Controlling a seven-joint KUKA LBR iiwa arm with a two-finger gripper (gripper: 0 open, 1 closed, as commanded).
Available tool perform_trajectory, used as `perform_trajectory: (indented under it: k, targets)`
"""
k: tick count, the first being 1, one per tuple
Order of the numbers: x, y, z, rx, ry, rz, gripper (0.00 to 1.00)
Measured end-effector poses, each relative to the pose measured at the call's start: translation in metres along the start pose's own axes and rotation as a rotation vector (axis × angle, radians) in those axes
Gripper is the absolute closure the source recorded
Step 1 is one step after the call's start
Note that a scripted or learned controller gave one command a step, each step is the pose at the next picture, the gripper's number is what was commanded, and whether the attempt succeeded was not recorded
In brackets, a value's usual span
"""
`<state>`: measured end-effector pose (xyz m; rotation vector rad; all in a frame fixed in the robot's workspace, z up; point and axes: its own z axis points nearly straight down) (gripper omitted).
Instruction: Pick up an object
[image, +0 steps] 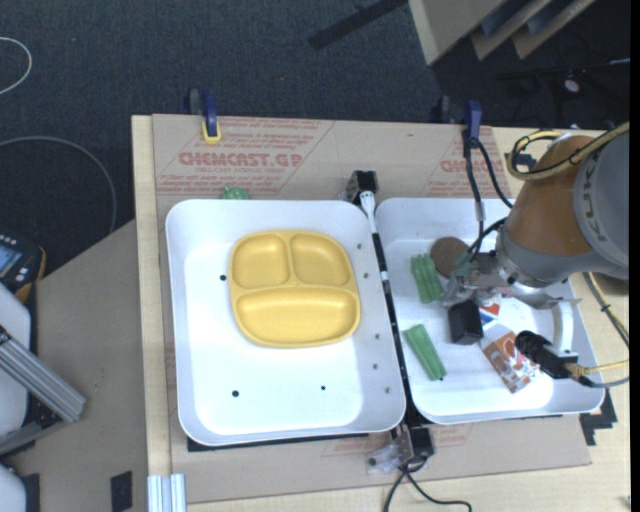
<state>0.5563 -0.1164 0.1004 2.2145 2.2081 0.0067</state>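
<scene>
Cardboard-topped bench (300, 150) carries two white bins, the left bin (200, 380) holding a yellow divided plate (295, 287). At three o'clock, the gripper (463, 318) hangs low in the right bin (480, 405), presumably to grab something among green pieces (424, 350) and a packet (508, 362); whether it grasps anything I cannot tell.

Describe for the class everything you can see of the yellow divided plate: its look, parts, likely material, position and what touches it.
The yellow divided plate is a rounded rectangle with three shallow compartments: two smaller ones along the far side, one wide one along the near side, separated by raised ridges. It looks like smooth moulded plastic. It lies flat and right way up in the left white bin, slightly toward the bin's far half, resting on the bin floor. No object lies in its compartments, and nothing else touches it.
</scene>
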Motion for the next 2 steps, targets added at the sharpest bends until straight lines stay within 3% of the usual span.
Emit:
perform_trajectory:
  k: [1, 2]
  targets:
    - [0.064, 0.065, -0.091, -0.002, 0.008, -0.012, 1.00]
    - [0.107, 0.024, -0.085, 0.018, 0.010, -0.007, 1.00]
